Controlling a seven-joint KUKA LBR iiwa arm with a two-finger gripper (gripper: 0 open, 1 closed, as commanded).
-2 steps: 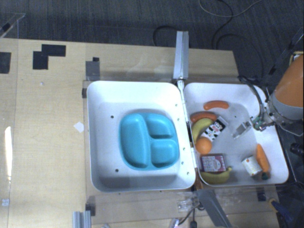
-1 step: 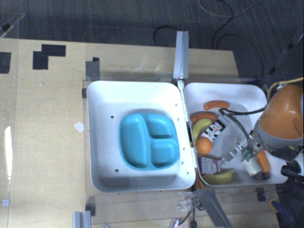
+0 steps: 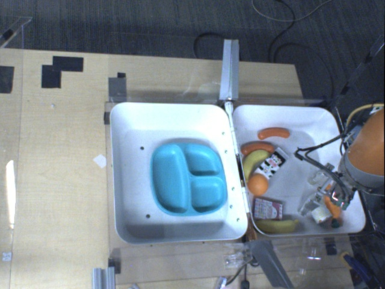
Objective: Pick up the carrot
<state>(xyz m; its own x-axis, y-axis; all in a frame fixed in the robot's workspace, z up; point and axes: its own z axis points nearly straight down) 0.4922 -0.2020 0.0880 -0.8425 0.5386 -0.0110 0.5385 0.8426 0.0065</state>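
Note:
The carrot (image 3: 332,208) is a small orange piece in the right bin (image 3: 313,116), close to that bin's front right corner. My gripper (image 3: 320,198) hangs low over that same corner, right against the carrot's left side. The gripper's metal parts cover some of the carrot, and whether it is gripped cannot be made out. The arm's orange band (image 3: 367,146) and grey wrist come in from the right, above the bin's right wall.
The left bin (image 3: 129,179) holds a blue divided tray (image 3: 187,178). On the right bin's left side lie two sausages (image 3: 274,133), a banana (image 3: 254,160), an orange (image 3: 257,185), a card pack (image 3: 274,163), a small dark red box (image 3: 267,208) and a second banana (image 3: 277,225).

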